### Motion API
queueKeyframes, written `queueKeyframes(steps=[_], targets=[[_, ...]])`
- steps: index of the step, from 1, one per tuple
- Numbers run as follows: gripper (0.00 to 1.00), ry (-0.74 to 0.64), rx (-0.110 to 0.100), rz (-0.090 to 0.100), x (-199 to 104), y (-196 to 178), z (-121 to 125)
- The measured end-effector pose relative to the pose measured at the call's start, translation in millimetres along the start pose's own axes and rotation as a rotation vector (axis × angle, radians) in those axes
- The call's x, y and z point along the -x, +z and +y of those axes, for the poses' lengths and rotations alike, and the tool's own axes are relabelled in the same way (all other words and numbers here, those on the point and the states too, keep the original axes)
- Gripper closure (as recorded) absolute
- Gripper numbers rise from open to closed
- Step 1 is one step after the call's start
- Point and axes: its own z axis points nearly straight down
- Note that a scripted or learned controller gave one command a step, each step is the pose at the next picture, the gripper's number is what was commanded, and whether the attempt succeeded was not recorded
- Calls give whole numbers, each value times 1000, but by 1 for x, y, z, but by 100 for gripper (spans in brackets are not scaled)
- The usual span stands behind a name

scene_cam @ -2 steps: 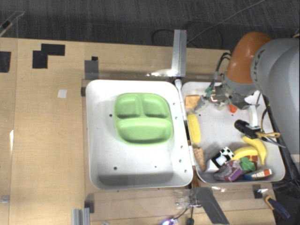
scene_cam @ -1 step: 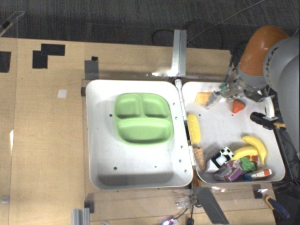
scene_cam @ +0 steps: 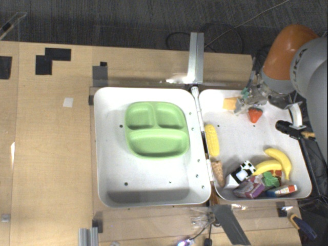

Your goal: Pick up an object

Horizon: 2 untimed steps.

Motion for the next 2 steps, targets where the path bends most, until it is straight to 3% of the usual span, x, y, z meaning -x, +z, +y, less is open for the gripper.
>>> queueKeyframes(steps=[1,2], targets=[[100,150,5,-3,24,-13,-8],[100,84,8,-2,-37,-122,-15]])
